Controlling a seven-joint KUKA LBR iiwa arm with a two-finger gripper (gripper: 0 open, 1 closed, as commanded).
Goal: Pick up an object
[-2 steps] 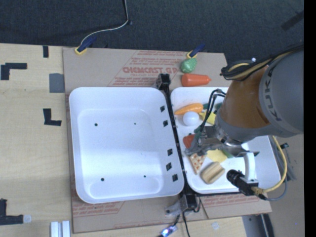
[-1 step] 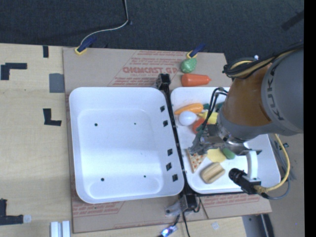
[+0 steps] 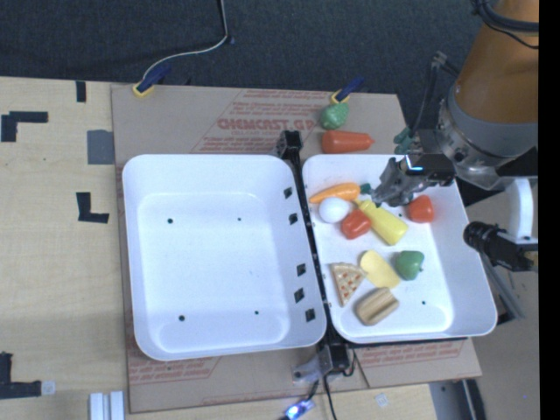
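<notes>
Dark carpet (image 3: 131, 16) behind, pale bench top (image 3: 52, 234), brown cardboard sheet (image 3: 254, 121), white cable (image 3: 219, 24) trailing across floor

The arm (image 3: 503, 68) enters from the upper right of the camera view, its broad orange band uppermost and the grey wrist section below it. From the wrist it slants down and to the left, ending in the dark pincer (image 3: 391, 191), which points down-left and sits low. Black cables run along the wrist's left side. The pincer's tips are dark and bunched together in the view, too indistinct to tell how they stand.
</notes>
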